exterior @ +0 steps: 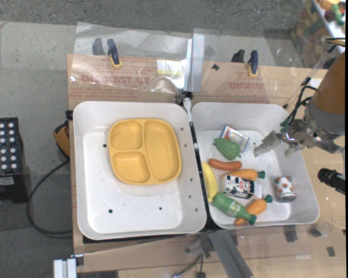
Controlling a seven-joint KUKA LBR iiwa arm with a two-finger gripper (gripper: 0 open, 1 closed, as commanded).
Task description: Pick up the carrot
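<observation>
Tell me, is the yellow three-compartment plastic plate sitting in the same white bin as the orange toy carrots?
No, the yellow three-compartment plastic plate sits in the left bin.

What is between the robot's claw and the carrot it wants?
Nothing visible blocks it. The gripper hangs above the right bin; the carrot lies below-left, its top exposed, though hemmed by the hot dog and milk carton.

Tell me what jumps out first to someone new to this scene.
A yellow three-compartment plastic plate sits in the left white bin. The right white bin holds a cluster of toy foods, among them an orange carrot. The grey end effector hovers above that bin's right side.
</observation>
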